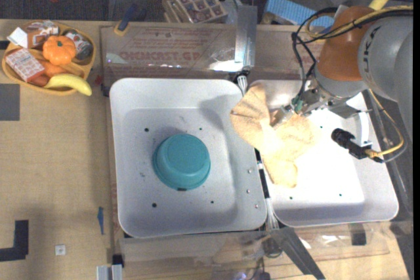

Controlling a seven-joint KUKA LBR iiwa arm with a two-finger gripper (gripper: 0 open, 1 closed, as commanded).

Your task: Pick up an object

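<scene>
While the arm (pixel 367 52) leans in from the right, its gripper (pixel 293 111) sits low on the cloth (pixel 275 138), likely aiming for a pinch; grip state, cannot tell. Cloth drapes over the divide between the bins (pixel 125 141), mostly in the right one, long axis running upper-left to lower-right. Teal bowl (pixel 182 161) sits alone at left.

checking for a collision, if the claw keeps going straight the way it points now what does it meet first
Most likely the crumpled tan cloth lying across the divide between the two shallow white bins. The claw points down and toward the left, right at the cloth's upper edge. Whether it already touches is unclear from this slanted view.
</scene>
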